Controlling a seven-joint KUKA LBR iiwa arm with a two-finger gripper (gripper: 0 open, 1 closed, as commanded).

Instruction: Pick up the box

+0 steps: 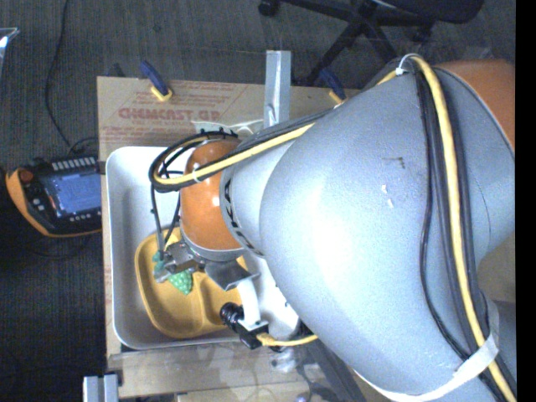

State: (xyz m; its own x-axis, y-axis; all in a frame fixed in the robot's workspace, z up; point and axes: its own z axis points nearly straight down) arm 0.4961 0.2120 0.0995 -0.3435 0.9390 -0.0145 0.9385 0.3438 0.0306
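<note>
The big grey arm fills the right and middle of the camera view, its orange band [209, 208] over the left white bin [121, 224]. The gripper [174, 266] hangs below the band, over a yellow-orange item [172, 312] lying in the bin's near part. A small green object [182, 283] shows right at the gripper's tip; I cannot tell whether it is held. I cannot make out which item is the box. The arm hides the bin's right side.
A brown cardboard sheet [167, 111] with blue clamps lies behind the bins. An orange teach pendant [63, 195] sits on the floor at left. An office chair base [352, 15] stands at the back. Yellow and black cables run along the arm.
</note>
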